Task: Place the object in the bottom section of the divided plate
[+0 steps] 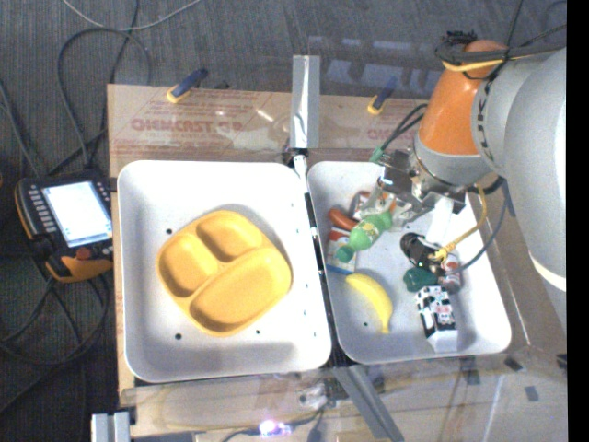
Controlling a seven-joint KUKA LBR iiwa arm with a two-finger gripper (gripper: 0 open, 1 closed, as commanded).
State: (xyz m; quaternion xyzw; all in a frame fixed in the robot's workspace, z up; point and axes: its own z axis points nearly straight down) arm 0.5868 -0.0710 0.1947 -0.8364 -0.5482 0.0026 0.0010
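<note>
I am looking down on a robotics lab: a teach pendant (66, 217) beside the bench (198, 122), loose cables (110, 26) across grey carpet (55, 90), two clamped white bins (147, 187).

Your gripper (401, 191) fingertips lost among clutter above the banana (372, 299), arm (515, 109) cut off at right.

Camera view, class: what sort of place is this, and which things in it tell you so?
Probably a robotics lab or test bench: a grey and orange robot arm reaches over two white bins, a handheld control pendant lies beside them, and loose cables trail over carpet.
</note>
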